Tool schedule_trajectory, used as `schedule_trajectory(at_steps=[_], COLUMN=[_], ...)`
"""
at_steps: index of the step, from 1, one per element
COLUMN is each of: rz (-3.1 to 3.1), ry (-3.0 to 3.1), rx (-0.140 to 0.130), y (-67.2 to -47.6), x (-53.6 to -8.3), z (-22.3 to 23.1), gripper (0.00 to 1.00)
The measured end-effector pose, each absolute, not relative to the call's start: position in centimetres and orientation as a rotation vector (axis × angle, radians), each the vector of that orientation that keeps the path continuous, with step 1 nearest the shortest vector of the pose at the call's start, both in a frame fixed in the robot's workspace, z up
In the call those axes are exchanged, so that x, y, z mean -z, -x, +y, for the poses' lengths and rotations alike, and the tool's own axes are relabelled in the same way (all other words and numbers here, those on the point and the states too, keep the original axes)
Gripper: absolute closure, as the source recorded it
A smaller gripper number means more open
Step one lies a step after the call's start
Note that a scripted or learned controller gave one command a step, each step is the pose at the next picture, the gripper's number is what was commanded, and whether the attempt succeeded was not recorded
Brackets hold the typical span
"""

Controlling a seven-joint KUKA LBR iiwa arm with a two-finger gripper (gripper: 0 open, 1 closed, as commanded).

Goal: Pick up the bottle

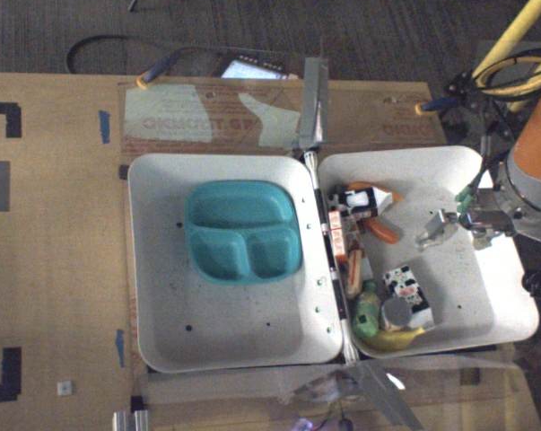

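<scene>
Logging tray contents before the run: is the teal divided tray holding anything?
Empty: the teal tray in the left bin shows three bare compartments.

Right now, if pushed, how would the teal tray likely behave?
The teal tray looks like moulded plastic, so probably stiff and light. Lying flat and shallow in the left bin, it would likely slide rather than tip.

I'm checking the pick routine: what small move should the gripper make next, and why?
Probably shift toward the pile along the right bin's left wall. The gripper hovers over bare bin floor, apart from the items. Which item is the bottle I cannot tell.
</scene>
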State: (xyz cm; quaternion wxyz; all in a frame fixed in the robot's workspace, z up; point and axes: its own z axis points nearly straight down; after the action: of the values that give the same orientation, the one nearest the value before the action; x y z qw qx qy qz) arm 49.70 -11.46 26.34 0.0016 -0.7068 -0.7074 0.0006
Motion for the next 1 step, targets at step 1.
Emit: schedule_trajectory(at_steps=[1], rz=[-2.304], ry=[2.132], rx=[-0.001], y=[-47.92], x=[-13.22], z=[-10.17], gripper=[0.00])
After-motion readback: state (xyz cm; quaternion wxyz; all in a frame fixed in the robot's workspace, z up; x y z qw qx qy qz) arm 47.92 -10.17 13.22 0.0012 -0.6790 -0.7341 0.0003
